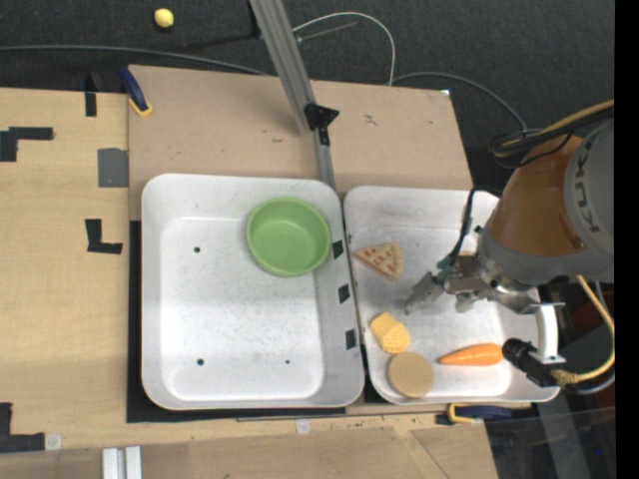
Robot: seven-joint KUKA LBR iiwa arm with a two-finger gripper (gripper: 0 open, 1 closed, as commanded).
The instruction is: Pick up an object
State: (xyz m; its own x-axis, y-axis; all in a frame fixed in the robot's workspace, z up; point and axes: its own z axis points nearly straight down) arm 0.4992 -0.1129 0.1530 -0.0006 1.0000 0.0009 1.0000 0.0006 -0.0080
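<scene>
Tabletop [230, 118], right bin [419, 208]: my jaws [424, 292] spread, holding nothing. Drop straight, straddle yellow corn piece [390, 332], squeeze slow.

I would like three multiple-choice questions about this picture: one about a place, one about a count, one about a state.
1. Where is the round green plastic bowl?
A. left white bin
B. right white bin
C. on the bench

2. How many toy foods lie in the right white bin?
A. two
B. four
C. six

3. How does the orange toy carrot lie?
A. upright
B. on its side
C. in the bowl

Answers:
1 A, it sits at the back of the left white bin.
2 B: waffle slice, yellow corn piece, tan round disc, carrot.
3 B, it lies flat, tip pointing left.
</scene>
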